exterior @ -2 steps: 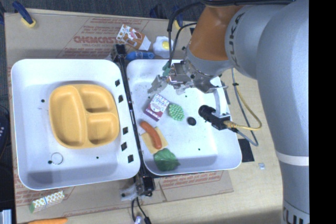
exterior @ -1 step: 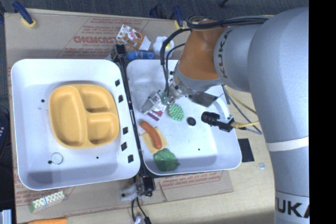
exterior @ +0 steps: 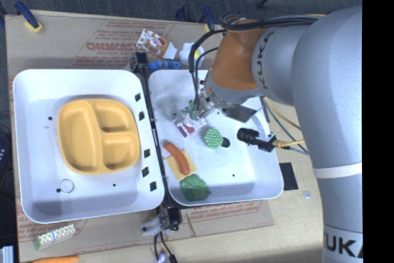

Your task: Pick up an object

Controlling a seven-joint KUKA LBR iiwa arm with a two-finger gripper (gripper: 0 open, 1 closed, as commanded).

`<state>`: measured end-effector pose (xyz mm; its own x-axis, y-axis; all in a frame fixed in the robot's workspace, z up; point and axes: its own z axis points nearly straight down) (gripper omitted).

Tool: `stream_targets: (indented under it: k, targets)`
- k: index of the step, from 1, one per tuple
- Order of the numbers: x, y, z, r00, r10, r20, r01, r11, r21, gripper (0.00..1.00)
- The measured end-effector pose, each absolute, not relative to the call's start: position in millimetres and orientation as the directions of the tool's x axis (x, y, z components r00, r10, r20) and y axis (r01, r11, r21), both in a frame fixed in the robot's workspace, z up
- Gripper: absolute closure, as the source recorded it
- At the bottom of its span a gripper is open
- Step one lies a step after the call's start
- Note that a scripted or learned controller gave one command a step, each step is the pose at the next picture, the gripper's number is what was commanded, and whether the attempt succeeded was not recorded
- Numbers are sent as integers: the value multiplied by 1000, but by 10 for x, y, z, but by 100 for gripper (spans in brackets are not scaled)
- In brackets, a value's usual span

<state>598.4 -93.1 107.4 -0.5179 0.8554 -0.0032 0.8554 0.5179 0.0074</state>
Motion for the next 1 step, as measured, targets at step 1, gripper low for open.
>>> stream_targets:
  k: [1]
  targets:
    - [5439, -627, 1999, -578, 816, 0, 816, 578, 0, 100]
